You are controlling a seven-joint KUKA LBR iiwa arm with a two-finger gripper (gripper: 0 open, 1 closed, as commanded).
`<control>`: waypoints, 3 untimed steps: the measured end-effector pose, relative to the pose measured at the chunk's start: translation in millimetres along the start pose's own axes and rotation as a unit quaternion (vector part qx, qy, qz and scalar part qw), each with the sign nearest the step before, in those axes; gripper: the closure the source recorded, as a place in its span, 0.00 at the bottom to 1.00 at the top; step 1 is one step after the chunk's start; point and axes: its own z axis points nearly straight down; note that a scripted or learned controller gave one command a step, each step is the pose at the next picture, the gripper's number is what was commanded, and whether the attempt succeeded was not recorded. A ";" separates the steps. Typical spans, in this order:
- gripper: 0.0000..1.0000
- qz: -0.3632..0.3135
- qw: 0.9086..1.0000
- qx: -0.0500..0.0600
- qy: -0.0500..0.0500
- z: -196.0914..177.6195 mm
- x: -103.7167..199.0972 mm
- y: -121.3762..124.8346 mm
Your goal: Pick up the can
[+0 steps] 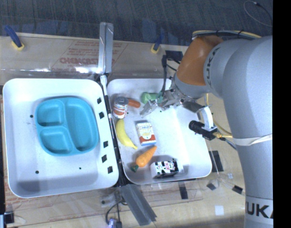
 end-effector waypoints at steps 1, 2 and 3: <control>0.00 0.054 0.999 0.007 0.008 13.0 -48.7 24.9; 0.00 0.265 0.964 0.002 0.001 20.5 29.6 -36.3; 0.00 0.301 0.954 0.001 0.001 -39.6 -17.8 -93.0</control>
